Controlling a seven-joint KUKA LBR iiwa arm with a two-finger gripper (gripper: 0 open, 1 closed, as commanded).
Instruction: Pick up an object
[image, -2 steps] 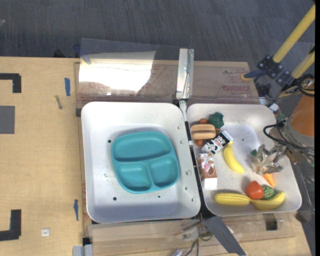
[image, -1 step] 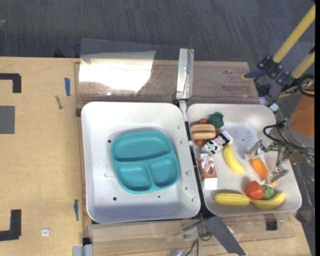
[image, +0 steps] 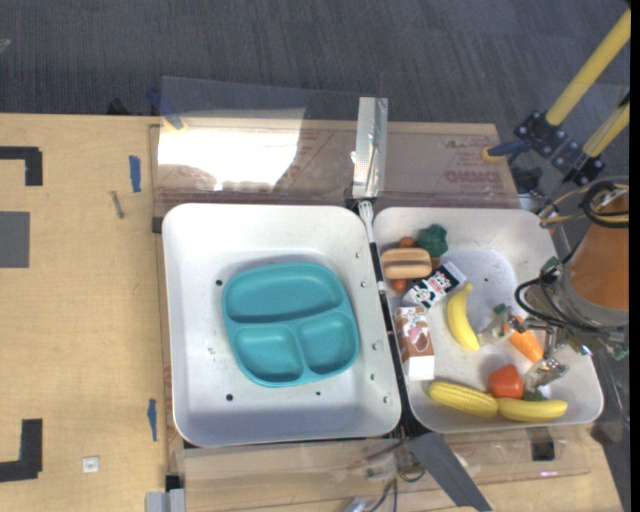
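This looks like a robotics lab rather than a home or kitchen. A plain plywood bench top (image: 80, 300) marked with black tape corners (image: 25, 165) and small blue tape strips (image: 134, 172) carries two shallow white plastic bins (image: 190, 300), fixed side by side. A clear plastic sheet (image: 240, 150) stands behind them. Grey carpet floor (image: 300, 40) lies beyond the bench. Bundled black cables (image: 535, 300) and yellow struts with black clamps (image: 590, 70), possibly a stand, sit at the right. The food items are small plastic toys (image: 460, 320).
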